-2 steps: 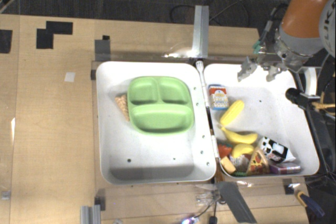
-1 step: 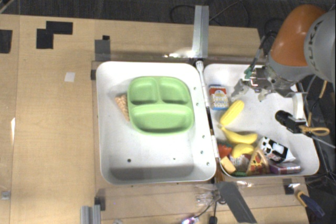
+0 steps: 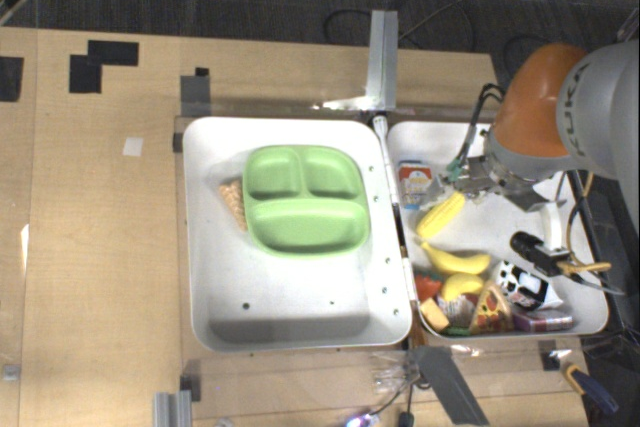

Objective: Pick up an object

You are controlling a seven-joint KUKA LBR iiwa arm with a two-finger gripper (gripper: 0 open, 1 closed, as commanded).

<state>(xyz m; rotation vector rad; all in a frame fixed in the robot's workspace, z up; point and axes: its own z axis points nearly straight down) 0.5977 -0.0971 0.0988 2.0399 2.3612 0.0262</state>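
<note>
1. Wood-toned worktop (image 3: pixel 100 245) carries two shallow white bins side by side, parted by a metal rail.
2. Left bin (image 3: pixel 290 315): smooth moulded plastic holding a pale green three-compartment tray (image 3: pixel 303 198), with a tan, grainy item (image 3: pixel 233 203) partly under the tray's left edge.
3. Right bin (image 3: pixel 440 137): cluttered along its lower half with a banana (image 3: pixel 458 262), a black-and-white patterned item (image 3: pixel 520 285) and small packets.
4. Arm: grey shell with an orange band (image 3: pixel 535 115), entering from the right above the right bin's upper part.
5. Hand (image 3: pixel 470 177): low over the right bin; I cannot tell how it is set.
6. Likely target, by my judgement: the yellow corn cob (image 3: pixel 441 214), ribbed and roughly cylindrical, lying just beside the hand, down and to its left. Its long axis runs diagonally, upper end towards the hand.
7. Small carton (image 3: pixel 415 183) sits just left of the cob's upper end and could crowd a grasp.
</note>
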